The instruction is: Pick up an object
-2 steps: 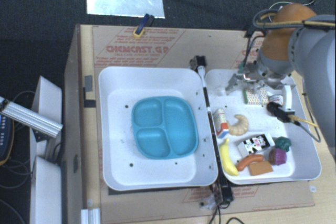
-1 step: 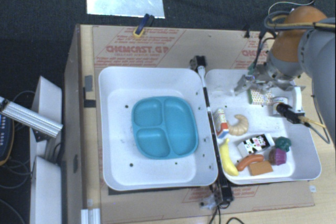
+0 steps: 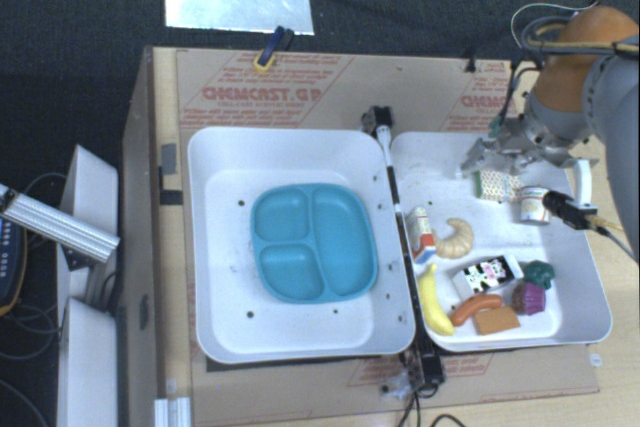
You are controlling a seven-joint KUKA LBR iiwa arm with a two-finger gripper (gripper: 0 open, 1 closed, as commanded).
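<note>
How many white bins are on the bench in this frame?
2. The left bin holds a blue divided plate. The right bin holds a pile of small toy foods, with the gripper over its far end.

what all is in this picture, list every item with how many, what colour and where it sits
bins: 2, white, side by side on the bench
divided plate: 1, blue, middle of left bin
banana: 1, yellow, right bin, along its left wall
croissant: 1, tan, centre of right bin
small carton: 1, white with red, left of croissant
patterned box: 1, black and white, near front of right bin
hot dog: 1, red-orange, front of right bin
grapes: 1, purple, front right corner
green toy: 1, dark green, above grapes
speckled packet: 1, whitish, under the gripper
arm: 1, grey and orange, right
gripper: 1, over the right bin's back
</note>
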